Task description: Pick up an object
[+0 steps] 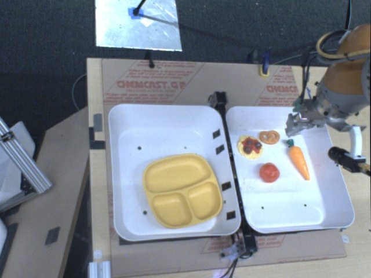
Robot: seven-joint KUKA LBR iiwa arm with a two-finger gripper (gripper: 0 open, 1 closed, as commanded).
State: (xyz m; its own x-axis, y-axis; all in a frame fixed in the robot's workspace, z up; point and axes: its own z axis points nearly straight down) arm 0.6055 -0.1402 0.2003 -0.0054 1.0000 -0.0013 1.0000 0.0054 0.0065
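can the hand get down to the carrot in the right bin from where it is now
Probably yes. The hand hangs just above the carrot's green end, and the carrot lies apart from the tomato and pretzel, with bare bin floor around it.

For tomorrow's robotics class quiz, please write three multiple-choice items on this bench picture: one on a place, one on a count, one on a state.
1. Where does the yellow tray lie?
A. left bin
B. right bin
C. on the bench outside the bins

2. How many food items lie in the right bin?
A. two
B. four
C. six

3. How does the carrot lie?
A. held in the air
B. flat on the bin floor
C. on the tray

Key: 1 A, it rests on the left bin floor. 2 B, the carrot, tomato, pretzel and pizza. 3 B, it lies below the gripper, apart from it.
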